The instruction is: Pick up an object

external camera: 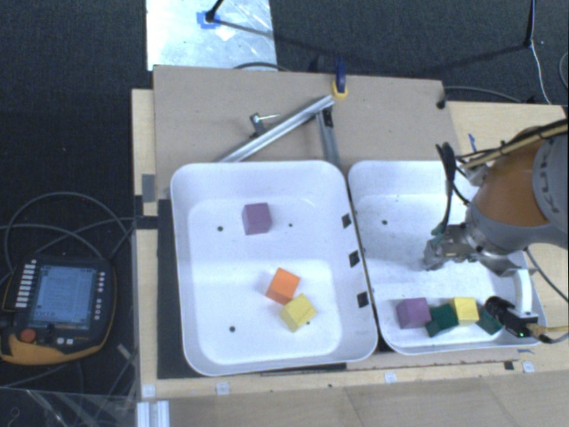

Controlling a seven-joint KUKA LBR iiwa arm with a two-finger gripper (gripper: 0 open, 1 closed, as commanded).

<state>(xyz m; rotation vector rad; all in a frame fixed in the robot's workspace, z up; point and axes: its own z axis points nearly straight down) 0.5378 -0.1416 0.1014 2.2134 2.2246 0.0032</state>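
Right bin, nearer than the gripper (437, 254): purple cube (412, 312), dark green block (441, 319), yellow cube (465, 309) and a second green block (488, 320), in a row. Left bin, well left of it: purple cube (257, 218), orange cube (283, 285) touching yellow cube (299, 312).

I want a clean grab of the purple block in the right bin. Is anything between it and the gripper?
Nothing visible lies between the gripper and the purple block, just bare bin floor. A green block touches the purple block's right side.
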